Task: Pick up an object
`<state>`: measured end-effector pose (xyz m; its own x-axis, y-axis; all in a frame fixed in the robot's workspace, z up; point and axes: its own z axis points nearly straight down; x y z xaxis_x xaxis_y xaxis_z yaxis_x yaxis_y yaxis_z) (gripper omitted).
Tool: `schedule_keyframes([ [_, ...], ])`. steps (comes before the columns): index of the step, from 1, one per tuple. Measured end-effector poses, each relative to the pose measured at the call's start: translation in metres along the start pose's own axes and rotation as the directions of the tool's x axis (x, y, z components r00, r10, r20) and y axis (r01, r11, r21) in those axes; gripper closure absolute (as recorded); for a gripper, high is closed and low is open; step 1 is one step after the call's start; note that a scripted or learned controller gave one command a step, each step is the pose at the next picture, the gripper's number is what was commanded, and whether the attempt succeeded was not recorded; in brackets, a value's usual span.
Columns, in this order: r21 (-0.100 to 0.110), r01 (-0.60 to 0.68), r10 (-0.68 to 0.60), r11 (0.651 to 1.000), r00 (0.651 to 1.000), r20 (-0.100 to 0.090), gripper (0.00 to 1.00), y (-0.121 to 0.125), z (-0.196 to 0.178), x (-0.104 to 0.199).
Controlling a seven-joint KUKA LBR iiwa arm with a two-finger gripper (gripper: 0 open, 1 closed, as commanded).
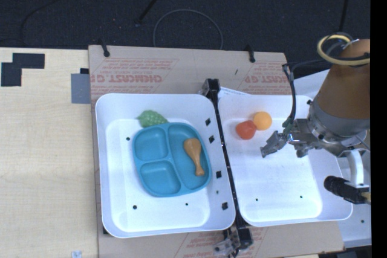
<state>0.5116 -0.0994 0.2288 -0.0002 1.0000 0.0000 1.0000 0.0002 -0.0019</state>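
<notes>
We log the right bin (284, 202) first, lower right of frame: its near floor is bare. Above that, mid-right, the gripper (273, 145) hangs over the bin, fingers pointing left, nothing between them; open or clenched we cannot tell at this angle (dark metal, blurred together).

Just left and up of the fingertips sit the two candidates, touching each other: a red ball-like toy (245, 129), maybe a tomato, and an orange ball-like toy (262, 120), maybe an orange. Both are small, round, smooth and matte-to-glossy. We judge them light, probably hollow plastic, stiff enough, not fragile, but prone to roll and squirt out of a two-finger pinch. Best hold is across the widest part, fingers straddling the middle; the red one is closer and has open floor on its left and near sides, though the orange neighbour crowds its upper right.

Left bin (115, 202), centre-left of frame: a blue three-compartment tray (158, 178) with a tan toy drumstick (195, 154) lying in its right compartment, and a green leafy toy (151, 118) touching the tray's upper left edge.

Farthest back, a cardboard sheet (181, 69) lies under both bins.
</notes>
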Motion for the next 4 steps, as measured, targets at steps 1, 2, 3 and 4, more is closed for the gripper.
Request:
schedule_keyframes([
  [1,0.009,0.000,0.000,1.000,1.000,-0.003,0.00,-0.006,0.059,0.009],
  [2,0.007,0.000,0.000,1.000,1.000,-0.002,0.00,-0.012,0.104,0.015],
  [3,0.001,-0.001,0.001,1.000,1.000,-0.001,0.00,-0.012,0.142,0.016],
  [4,0.001,-0.009,0.009,1.000,1.000,-0.002,1.00,-0.012,0.131,0.014],
])
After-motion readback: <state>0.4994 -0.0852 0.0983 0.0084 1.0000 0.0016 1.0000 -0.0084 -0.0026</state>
